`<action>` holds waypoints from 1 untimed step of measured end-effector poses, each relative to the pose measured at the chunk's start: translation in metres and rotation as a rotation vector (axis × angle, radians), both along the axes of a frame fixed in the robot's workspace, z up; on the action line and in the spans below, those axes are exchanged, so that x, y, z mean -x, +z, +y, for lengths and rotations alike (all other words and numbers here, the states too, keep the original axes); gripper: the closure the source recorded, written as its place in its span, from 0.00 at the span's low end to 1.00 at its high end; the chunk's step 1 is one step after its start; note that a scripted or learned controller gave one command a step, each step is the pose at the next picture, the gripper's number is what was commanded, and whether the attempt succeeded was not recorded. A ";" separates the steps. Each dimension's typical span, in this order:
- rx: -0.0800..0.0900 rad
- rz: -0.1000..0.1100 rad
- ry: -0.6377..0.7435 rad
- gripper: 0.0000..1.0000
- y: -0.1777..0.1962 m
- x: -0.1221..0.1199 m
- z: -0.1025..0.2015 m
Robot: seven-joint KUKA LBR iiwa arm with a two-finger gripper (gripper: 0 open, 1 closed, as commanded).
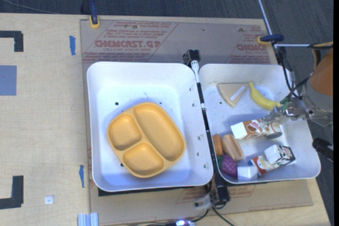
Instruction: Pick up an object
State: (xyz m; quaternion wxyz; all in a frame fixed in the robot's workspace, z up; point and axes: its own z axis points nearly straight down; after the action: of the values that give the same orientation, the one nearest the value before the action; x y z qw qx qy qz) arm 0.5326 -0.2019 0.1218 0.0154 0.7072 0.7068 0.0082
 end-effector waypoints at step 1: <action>-0.011 0.031 0.003 1.00 0.059 -0.018 0.069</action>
State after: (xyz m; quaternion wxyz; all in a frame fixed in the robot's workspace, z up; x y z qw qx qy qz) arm 0.5501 -0.1334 0.1812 0.0007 0.7063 0.7079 0.0010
